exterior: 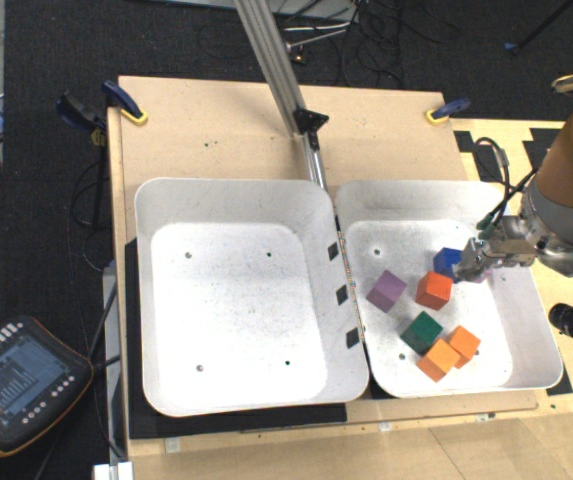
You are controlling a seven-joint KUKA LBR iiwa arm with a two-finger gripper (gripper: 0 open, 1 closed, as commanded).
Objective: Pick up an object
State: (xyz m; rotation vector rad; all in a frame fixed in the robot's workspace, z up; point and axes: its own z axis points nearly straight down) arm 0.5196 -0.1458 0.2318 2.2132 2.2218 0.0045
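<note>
Camera view has the gripper point(476, 264) low over the right bin point(526, 373), coming in from the right edge, right at the blue block point(448, 260). Can't tell from this angle whether it's open, closed, or on anything: the wrist body covers the tips and nothing is plainly held. Blue block sits just left of the claw, touching or nearly so, partly hidden by it. Red-orange block point(433, 290) is just below the blue one and looks to be touching it. Purple block point(387, 290) is further left, clear of both. Green block point(423, 330) and two orange blocks point(450, 352) are clustered lower in the bin, apart from the claw. Left bin point(156, 268) isn't in play. My read: step in hand is closing on the blue block. To do it well, centre the block between the tips before closing; right now the claw looks offset to the block's right side, so a close here may clip an edge and shove it toward the red-orange neighbour. Align the jaws square to two flat faces, not across a corner. Watch the red-orange block: it's tight enough that one finger could land on it instead of beside it. Close, then lift straight up, slow, and check the block actually comes with it.
</note>
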